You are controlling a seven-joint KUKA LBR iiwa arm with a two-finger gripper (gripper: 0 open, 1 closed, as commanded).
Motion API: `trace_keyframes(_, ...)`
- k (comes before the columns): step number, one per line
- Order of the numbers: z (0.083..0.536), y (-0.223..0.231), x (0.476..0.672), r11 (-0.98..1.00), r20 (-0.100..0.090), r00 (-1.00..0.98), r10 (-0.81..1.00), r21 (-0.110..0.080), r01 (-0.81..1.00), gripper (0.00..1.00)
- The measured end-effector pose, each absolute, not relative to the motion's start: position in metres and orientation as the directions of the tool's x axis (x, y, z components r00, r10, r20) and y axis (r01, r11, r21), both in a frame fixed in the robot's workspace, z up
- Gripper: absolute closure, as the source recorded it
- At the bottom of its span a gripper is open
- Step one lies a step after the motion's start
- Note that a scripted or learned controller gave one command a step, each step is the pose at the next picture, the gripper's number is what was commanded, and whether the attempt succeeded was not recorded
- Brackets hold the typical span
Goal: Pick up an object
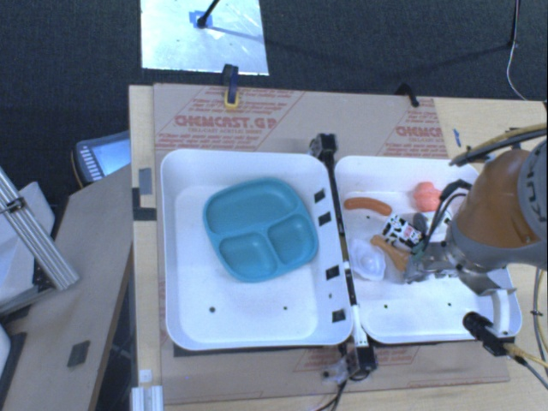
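Cardboard-topped bench (257, 118), two white bins (184, 229), dark carpet (68, 41), silver panel (203, 24)

Brown protective sheet (257, 114) under the bins, red "CHEMCAST GP" print repeated near the surface's far edge, second print at far right partly legible

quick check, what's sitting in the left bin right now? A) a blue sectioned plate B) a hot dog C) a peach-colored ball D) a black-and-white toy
A: the blue sectioned plate lies alone in the left bin, while the hot dog and the other small items are in the right bin.
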State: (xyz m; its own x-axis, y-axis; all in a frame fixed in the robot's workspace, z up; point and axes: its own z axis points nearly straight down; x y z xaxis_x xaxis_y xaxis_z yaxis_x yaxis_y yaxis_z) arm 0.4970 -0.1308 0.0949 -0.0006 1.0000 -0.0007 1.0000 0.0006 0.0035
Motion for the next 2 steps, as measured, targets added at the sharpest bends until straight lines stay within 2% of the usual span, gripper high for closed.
trace_keyframes(2,0.185,-0.134,0.490,0.003,-0.002,-0.003,1.000,0.007,1.000,1.00)
